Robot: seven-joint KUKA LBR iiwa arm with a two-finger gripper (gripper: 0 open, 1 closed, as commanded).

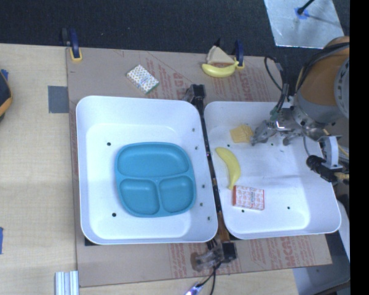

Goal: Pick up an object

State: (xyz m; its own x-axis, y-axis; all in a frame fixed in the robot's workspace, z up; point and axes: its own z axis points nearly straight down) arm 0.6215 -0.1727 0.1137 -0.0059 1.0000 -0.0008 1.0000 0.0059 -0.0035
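Bins first, from the overhead camera: we see the left bin (86, 165) holding a blue divided tray (154, 178) at its middle. In the right bin (320, 217), a banana (229, 165) lies near the left wall, a red-and-white packet (248, 197) just below it toward the front edge, and a tan block (240, 133) near the back-left corner. Our gripper (277, 132) hovers just right of that block, fingers spread and grasping nothing.
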